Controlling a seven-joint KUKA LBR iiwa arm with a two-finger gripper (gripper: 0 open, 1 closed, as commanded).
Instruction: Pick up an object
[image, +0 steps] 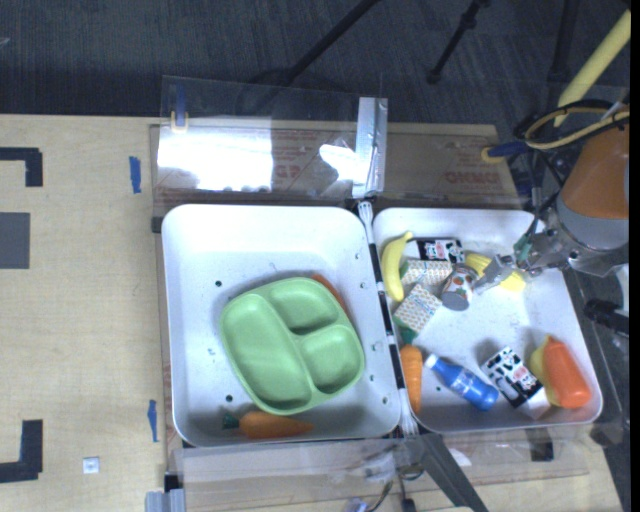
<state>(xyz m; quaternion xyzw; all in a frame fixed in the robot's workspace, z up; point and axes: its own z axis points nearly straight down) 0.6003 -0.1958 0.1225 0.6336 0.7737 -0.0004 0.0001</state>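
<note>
1. Two shallow white bins sit side by side on the pale wooden surface: the left bin and the right bin.
2. Left bin has a green sectioned plastic plate and an orange toy carrot along its near edge.
3. Right bin is cluttered: yellow toy banana, blue plastic bottle, orange plastic bottle, black-and-white carton, small grey can.
4. Claw is low over the right bin's far side, right next to the grey can. Can't tell how far open it is or if it's got anything.
</note>
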